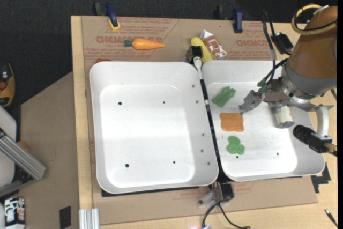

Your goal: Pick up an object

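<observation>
Gripper (250, 104): hovering low in the right bin (268, 166); finger spread unclear, nothing seen held.
Orange piece (232, 122): lying just below the gripper.
Green pieces: one (223, 96) beside the gripper, another (235, 146) nearer the front.

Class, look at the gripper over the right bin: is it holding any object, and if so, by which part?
Nothing is held. The gripper hovers over the right bin, above the orange piece and beside the green piece, touching neither.
</observation>
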Controlling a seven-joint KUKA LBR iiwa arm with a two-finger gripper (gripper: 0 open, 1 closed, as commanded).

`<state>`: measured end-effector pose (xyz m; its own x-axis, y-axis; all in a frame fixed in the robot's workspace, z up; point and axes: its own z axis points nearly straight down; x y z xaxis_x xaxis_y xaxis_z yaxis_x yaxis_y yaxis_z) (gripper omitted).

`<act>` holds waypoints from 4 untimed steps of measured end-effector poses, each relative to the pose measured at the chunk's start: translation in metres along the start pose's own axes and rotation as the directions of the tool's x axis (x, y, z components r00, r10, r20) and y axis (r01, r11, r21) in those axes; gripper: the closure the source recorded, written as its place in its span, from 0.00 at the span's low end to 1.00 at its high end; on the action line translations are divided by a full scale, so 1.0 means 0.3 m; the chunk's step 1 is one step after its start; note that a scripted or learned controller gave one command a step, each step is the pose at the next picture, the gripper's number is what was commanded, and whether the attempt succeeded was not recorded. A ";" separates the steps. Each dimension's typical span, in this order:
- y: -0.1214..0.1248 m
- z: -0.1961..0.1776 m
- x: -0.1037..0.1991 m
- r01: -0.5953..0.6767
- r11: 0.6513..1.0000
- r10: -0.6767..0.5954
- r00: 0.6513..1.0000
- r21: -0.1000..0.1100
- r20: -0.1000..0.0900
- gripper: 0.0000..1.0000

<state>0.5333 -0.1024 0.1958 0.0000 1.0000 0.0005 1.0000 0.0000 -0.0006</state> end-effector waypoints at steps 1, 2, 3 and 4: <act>0.008 0.238 -0.018 -0.001 1.000 0.001 1.000 0.006 -0.001 0.00; -0.009 0.374 -0.111 -0.004 1.000 0.004 1.000 0.002 -0.002 0.00; 0.079 0.364 0.025 0.003 1.000 -0.003 1.000 -0.008 0.003 0.00; 0.153 0.216 -0.418 -0.006 1.000 0.007 1.000 -0.010 0.008 0.00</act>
<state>0.5792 -0.2277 0.1308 0.0065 1.0000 -0.0075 0.9999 -0.0065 0.0093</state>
